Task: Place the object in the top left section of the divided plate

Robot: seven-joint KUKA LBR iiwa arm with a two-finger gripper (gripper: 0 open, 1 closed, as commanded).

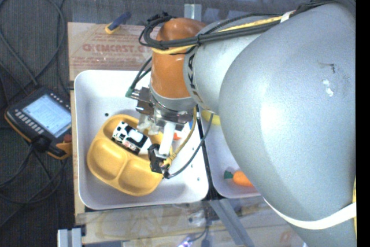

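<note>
A yellow divided plate (118,168) lies in the left white bin (92,89), toward its front left. A small black-and-white object (128,135) rests in the plate's upper section, near the rim. My gripper (157,135) hangs just right of that object, over the plate's upper right edge, below the orange wrist band (170,69). Cables and the wrist hide how the gripper meets the object.
The big grey arm covers most of the right bin (222,185), where an orange carrot-like toy (240,177) and a bit of something yellow (211,119) peek out. A teach pendant (40,118) lies on the floor to the left. A small blue and yellow tool (118,21) sits on the board behind the bins.
</note>
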